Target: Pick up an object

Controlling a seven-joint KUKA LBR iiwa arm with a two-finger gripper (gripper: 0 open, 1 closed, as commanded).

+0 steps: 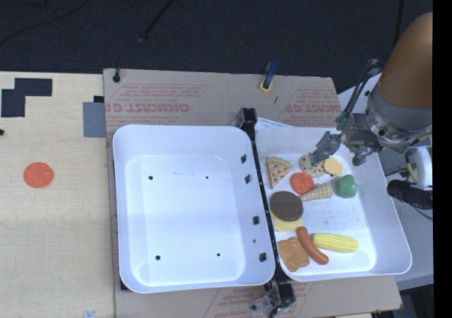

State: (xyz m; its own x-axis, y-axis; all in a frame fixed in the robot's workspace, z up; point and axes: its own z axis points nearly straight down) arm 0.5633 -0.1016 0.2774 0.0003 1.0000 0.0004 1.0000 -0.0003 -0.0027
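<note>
The fingers (327, 145) hang low over the right bin (385, 235), right at a small cracker (308, 164) and a yellow round piece (332, 166); can't tell if they're spread or closed. The arm (406, 83) slants in from the right, orange band up top. The rest of the toy food sits close together: pizza slice (277, 169), tomato (301, 183), corn (335, 242), sausage (312, 246). The left bin (185, 207) has plenty of room.

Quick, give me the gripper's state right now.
Gripper: over the right bin, just above the cracker; open or shut cannot be told, nothing seen held.
</note>
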